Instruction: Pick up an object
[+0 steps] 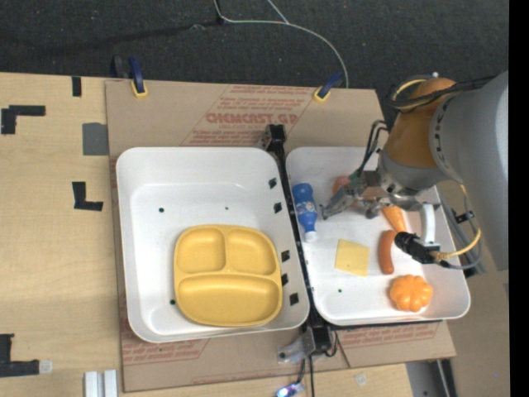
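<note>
My gripper (333, 199) hangs over the upper middle of the right bin (446, 308), its fingers pointing left and spread open, with nothing seen between them. A blue bottle (303, 208) lies just left of the fingertips, against the bin's left wall. A yellow cheese slice (353, 257) lies below the gripper. An orange-red sausage (386, 251) and a small orange pumpkin (411, 293) lie toward the lower right. An orange carrot-like piece (395, 217) pokes out beside the wrist. A small reddish thing (340, 184) sits by the upper finger, and I cannot make out what it is.
The left bin (140, 180) holds a yellow divided plate (228, 274) in its lower half. A black divider (285, 213) runs between the bins. The arm's grey body and orange band (413, 135) cover the right bin's upper right corner. Cables (450, 251) loop at its right rim.
</note>
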You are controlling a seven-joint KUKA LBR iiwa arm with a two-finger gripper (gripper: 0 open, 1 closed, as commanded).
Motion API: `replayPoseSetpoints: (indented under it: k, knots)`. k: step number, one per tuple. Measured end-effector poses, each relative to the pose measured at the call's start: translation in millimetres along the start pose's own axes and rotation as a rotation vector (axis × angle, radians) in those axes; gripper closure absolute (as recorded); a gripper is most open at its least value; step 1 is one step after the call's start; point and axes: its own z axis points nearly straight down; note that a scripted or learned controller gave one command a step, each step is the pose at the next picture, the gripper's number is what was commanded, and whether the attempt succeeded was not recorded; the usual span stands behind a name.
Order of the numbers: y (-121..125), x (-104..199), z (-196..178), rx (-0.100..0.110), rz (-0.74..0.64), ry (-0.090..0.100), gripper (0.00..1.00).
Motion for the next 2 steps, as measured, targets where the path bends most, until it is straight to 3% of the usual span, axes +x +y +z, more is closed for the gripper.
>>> replayPoseSetpoints:
  k: [1,2]
  knots:
    - [1,1,-12,-0.003,-0.001,0.000,1.00]
    - [-5,3,-57,-0.004,0.000,0.002,1.00]
